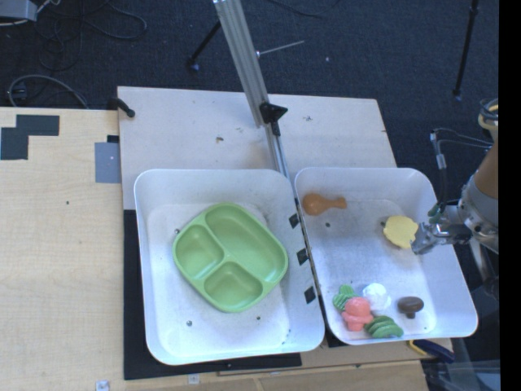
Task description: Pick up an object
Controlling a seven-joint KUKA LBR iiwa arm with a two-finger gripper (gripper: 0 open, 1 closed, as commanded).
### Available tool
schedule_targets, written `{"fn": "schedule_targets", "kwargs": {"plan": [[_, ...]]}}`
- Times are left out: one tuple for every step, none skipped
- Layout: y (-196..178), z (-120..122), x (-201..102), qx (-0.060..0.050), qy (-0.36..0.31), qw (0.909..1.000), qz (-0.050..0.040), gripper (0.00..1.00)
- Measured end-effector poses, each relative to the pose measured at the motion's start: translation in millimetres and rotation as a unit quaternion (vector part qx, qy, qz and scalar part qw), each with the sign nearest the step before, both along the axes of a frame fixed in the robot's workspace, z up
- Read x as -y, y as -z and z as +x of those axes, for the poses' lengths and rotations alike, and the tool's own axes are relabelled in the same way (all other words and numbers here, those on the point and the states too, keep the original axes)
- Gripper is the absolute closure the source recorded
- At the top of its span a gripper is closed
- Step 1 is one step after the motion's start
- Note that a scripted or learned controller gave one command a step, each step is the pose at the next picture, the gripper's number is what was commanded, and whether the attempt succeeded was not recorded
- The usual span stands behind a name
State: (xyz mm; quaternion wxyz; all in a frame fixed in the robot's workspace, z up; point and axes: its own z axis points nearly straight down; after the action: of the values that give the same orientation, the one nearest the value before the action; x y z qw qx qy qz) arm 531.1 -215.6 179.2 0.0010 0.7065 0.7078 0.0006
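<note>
bench [203,129] bears two bins [163,300].

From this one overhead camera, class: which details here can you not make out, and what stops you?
- Gripper, camera view: too small and blurred to tell whether it touches the yellow object.
- Arm: cut off by the right edge.
- Pile by the red toy: pieces overlap, so shapes are unclear.
- Brown object: too small to identify.

I see smooth white plastic bins [155,316], slightly scuffed. The green plate [230,256] looks like matt plastic. My gripper [425,239] shows bare, shiny metal. The bench top [49,243] looks like pale wood, and the floor [366,39] like dark carpet.
</note>
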Motion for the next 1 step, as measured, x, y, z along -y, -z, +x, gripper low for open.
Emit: {"fn": "schedule_targets", "kwargs": {"plan": [[-63.2, -0.7, -0.3, 0.001, 0.000, 1.0000, -0.0006, 1.00]]}}
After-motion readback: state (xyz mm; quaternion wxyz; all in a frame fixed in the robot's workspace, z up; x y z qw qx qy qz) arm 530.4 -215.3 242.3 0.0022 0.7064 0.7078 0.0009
